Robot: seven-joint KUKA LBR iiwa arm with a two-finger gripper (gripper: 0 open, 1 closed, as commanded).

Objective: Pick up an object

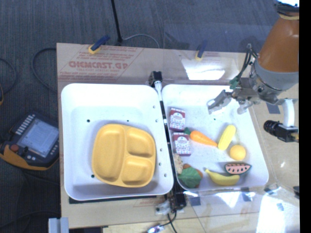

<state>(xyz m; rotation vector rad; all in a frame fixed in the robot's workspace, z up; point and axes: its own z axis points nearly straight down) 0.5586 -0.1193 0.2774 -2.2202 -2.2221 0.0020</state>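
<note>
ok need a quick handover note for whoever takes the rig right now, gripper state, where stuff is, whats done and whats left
Gripper: jaws open, holding nothing, hovering over the upper part of the right bin.
Right bin contents: two small red cartons along the left wall, carrot, yellow corn-like piece, lemon, watermelon slice, banana, green vegetable at the lower left.
Left bin: holds a yellow divided tray.
Done: nothing picked up yet.
Left: descend on one item, close, lift. The corn-like piece lies nearest below the gripper.
</note>
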